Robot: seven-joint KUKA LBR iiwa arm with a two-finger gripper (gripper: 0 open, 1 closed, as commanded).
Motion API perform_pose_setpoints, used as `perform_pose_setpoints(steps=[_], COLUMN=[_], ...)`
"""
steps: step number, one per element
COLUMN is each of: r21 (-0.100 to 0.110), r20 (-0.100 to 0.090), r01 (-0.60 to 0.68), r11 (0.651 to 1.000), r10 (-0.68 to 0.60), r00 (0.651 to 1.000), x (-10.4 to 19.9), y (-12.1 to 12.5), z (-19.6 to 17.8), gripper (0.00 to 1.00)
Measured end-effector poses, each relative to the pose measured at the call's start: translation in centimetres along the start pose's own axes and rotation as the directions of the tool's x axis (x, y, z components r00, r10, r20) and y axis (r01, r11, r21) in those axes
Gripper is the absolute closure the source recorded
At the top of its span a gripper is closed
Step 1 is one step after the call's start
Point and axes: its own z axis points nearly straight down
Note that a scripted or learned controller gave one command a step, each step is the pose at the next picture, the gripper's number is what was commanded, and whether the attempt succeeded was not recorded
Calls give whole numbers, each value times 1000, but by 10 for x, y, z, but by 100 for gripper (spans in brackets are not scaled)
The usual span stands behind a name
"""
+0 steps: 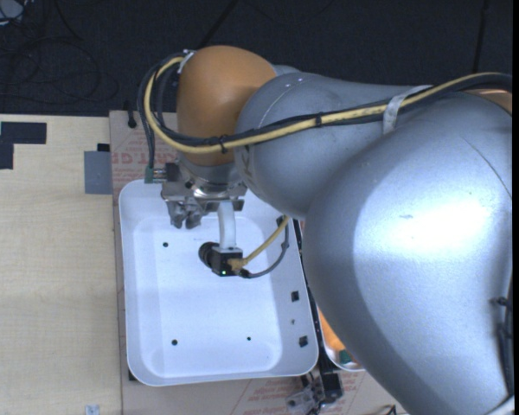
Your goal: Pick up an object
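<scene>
One large grey arm [389, 206] is seen reaching in from the right and covering most of the right side of the view. Its orange band [218, 89] sits above the wrist, with a yellow cable [268, 134] looped around it. The tool [199, 210] hangs over the far part of the left white bin [147, 335], and whether it is open or closed cannot be told, nor can anything be seen in its grasp. No distinct object to pick can be made out in this bin; a small black part on a cable [221, 258] lies just below the tool. The right bin is largely hidden by the arm, with a sliver of something orange [330, 334] visible at its near edge. The table [43, 275] extends to the left.
</scene>
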Motion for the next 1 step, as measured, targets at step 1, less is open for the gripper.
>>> perform_pose_setpoints(steps=[1], r21=[-9], r20=[-5], r01=[4], r11=[1000], r10=[-4], r00=[1000], x=[21], y=[-29], z=[20], gripper=[100])
